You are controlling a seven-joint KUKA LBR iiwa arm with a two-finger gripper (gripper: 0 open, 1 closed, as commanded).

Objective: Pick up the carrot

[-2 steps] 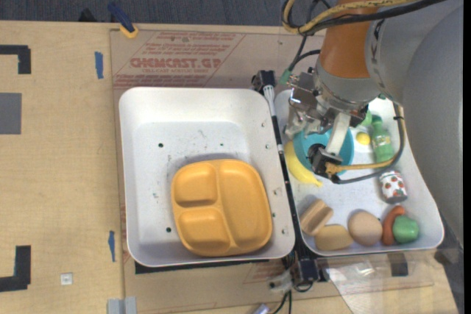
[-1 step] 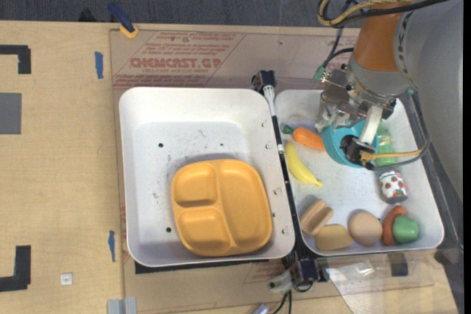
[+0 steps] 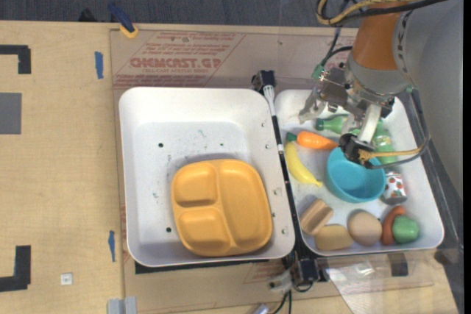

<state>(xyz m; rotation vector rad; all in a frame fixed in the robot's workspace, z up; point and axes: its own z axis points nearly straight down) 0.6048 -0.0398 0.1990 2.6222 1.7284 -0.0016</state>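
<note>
The carrot [image 3: 318,141] is orange with a green stub at its left end. It lies flat in the right bin [image 3: 430,228], near the bin's back left corner. My gripper [image 3: 338,118] hangs just behind and above the carrot, over a green item [image 3: 335,124]. Its fingers are spread open and nothing is held between them. The carrot sits a little toward the camera from the left fingertip [image 3: 307,112], apart from it.
A yellow banana [image 3: 301,165] and a blue bowl [image 3: 355,177] lie right beside the carrot. Further front are a bread roll [image 3: 316,215], a tan egg [image 3: 364,226] and a red-and-green vegetable [image 3: 402,226]. A yellow divided plate [image 3: 221,206] lies in the left bin [image 3: 147,158].
</note>
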